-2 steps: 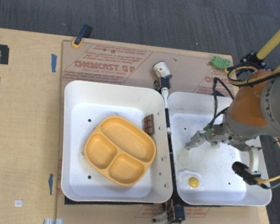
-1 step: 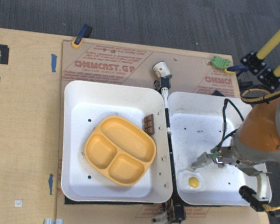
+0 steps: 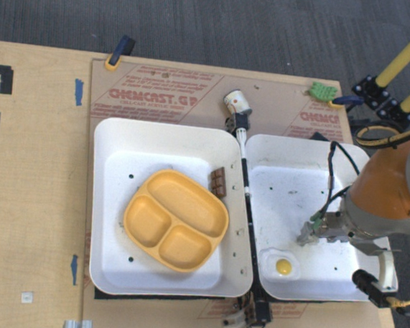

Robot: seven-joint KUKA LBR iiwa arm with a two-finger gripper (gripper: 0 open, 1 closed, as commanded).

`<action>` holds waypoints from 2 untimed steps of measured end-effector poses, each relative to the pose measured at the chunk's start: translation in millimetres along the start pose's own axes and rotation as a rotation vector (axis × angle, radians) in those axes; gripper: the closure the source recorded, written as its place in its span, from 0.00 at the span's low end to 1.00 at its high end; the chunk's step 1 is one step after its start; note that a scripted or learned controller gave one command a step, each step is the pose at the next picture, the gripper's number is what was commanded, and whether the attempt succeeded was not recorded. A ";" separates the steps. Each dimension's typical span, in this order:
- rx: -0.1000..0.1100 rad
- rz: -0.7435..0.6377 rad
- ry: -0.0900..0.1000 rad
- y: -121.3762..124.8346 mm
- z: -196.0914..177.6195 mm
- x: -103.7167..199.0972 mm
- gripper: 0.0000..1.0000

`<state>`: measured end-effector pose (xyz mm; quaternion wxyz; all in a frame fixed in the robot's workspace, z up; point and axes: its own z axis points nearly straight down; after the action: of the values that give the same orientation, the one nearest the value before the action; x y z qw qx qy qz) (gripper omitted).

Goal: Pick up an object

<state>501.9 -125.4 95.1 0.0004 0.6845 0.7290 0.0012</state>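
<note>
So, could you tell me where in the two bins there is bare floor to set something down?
In the right bin, the floor is bare from the far wall down to the gripper; the near left corner holds a fried egg toy. The left bin is crowded: the yellow divided plate fills its middle, with a small brown piece beside it, leaving strips along the far and left walls.

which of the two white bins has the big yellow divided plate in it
The left bin. It holds the yellow divided plate, while the right bin has the fried egg toy and the gripper over it.
</note>
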 end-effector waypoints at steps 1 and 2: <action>0.004 0.110 0.010 24.9 -2.0 -91.0 1.00; 0.008 0.100 0.031 28.2 -1.6 -79.7 0.00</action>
<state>535.1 -203.1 96.7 -0.0137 0.7199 0.6939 0.0090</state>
